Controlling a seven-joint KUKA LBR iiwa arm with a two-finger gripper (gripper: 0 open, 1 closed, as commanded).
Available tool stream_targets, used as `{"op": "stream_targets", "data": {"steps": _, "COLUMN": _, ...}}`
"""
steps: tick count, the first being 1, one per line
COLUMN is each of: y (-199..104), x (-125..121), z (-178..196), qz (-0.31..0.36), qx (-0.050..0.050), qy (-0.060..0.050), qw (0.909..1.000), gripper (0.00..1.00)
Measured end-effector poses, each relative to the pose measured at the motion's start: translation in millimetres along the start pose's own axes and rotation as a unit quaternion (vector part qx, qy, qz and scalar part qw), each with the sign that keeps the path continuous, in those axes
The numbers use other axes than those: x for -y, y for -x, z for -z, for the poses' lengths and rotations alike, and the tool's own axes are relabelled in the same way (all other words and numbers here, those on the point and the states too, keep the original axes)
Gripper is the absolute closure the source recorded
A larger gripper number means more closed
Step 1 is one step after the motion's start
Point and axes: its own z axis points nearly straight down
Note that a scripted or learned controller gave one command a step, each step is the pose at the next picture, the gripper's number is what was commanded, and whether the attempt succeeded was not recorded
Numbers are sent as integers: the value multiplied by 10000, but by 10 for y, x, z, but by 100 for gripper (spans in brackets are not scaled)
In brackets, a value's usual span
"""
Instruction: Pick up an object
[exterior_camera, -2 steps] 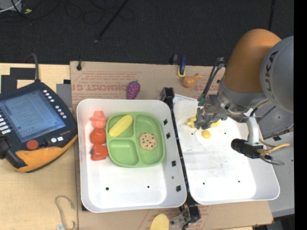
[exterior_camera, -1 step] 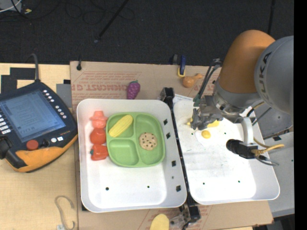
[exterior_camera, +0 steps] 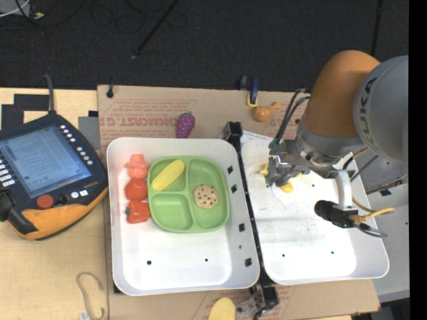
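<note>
Risk: slip. Right bin (exterior_camera: 313, 245), lower right of frame, holds yellow piece (exterior_camera: 287, 188) at its upper left, just below gripper (exterior_camera: 277, 172). Claw apart or together, we cannot tell. Off-centre closing could, we judge, squirt small piece toward wall.

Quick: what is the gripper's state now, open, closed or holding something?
Gripper: cannot be told; it is over the right bin, next to a small yellow object.
</note>
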Motion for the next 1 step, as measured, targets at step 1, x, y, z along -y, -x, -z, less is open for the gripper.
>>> {"op": "stream_targets", "data": {"steps": 1, "y": 119, "x": -14, "z": 46, "qz": -6, "qx": 0, "qy": 9, "qw": 10000, "gripper": 100}}
